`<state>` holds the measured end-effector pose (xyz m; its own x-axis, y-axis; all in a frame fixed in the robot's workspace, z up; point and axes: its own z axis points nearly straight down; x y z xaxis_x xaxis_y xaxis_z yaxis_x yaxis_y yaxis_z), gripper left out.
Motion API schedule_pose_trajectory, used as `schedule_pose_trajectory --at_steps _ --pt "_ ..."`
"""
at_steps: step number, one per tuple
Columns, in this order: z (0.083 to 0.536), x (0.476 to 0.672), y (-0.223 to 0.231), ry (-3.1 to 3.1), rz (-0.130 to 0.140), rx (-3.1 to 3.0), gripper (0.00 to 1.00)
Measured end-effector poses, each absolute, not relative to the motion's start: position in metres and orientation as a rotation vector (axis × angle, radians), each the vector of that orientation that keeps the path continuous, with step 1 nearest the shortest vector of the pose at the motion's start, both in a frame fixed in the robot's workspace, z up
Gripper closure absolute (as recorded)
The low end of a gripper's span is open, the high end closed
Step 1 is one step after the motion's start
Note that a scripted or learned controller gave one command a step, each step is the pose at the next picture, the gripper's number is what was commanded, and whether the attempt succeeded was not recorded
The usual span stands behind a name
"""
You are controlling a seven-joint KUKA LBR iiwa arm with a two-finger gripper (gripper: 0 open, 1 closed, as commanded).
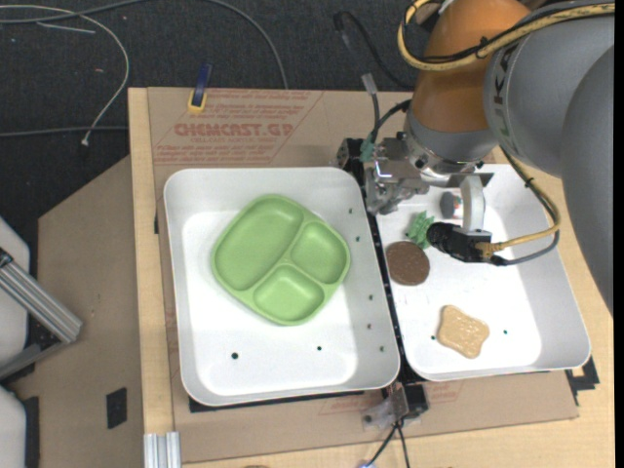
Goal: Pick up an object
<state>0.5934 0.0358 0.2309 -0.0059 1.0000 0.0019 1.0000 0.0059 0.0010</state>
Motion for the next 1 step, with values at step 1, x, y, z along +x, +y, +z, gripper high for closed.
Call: schedule_pose_trajectory --at_steps 1 --pt "0.2161 0.5848 0.0923 -2.225 0.002 -2.21 1.0"
